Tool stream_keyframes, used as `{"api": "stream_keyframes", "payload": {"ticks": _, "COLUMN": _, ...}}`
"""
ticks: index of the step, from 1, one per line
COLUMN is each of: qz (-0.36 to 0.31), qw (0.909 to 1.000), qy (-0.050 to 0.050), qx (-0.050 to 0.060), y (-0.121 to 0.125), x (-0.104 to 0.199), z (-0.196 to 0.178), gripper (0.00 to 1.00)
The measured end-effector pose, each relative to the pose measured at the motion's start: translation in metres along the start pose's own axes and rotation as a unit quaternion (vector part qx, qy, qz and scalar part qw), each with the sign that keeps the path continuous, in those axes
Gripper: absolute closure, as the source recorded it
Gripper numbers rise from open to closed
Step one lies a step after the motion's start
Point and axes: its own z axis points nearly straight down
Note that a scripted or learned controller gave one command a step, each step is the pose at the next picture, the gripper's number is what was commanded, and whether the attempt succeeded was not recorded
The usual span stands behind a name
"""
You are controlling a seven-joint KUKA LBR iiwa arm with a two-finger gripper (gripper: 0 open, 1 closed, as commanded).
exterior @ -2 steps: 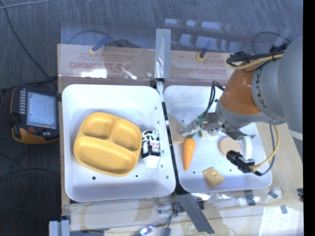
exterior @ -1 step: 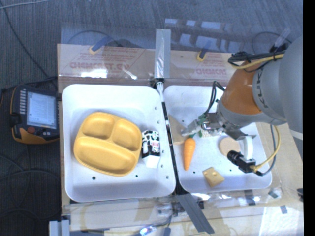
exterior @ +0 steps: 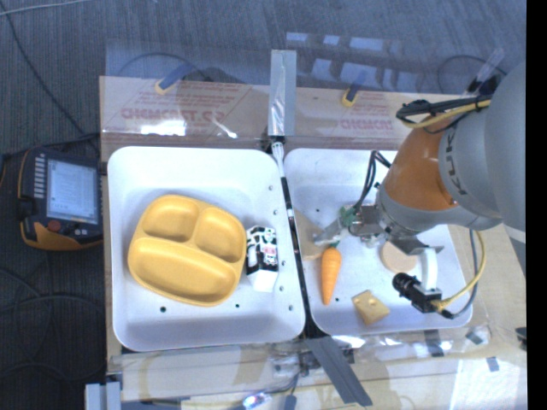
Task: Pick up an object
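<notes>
Dark carpet surrounds the desk [exterior: 197, 101], two white bins side by side. Left bin [exterior: 171, 165], frame center-left: yellow divided plate [exterior: 186, 248], cow-print cup [exterior: 262, 254] touching its right edge. Right bin [exterior: 342, 165]: carrot [exterior: 330, 272] near center divider, cheese wedge [exterior: 370, 307] lower right of it, tan round piece [exterior: 398, 257] partly under arm. End effector [exterior: 338, 231] low over bin just above carrot top; grip state can't tell. Teach pendant [exterior: 60, 199] on floor, far left.

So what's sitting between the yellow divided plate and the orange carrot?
In the camera view, a small black-and-white cow-patterned cup lies beside the yellow divided plastic plate, then the bins' white dividing walls, then the orange carrot.
</notes>
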Motion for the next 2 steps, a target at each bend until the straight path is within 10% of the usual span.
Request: {"api": "stream_keyframes", "payload": {"ticks": 2, "qz": -0.068, "qw": 0.9977, "qy": 0.0, "qx": 0.002, "y": -0.046, "x": 0.0, "z": 0.001, "gripper": 0.0}}
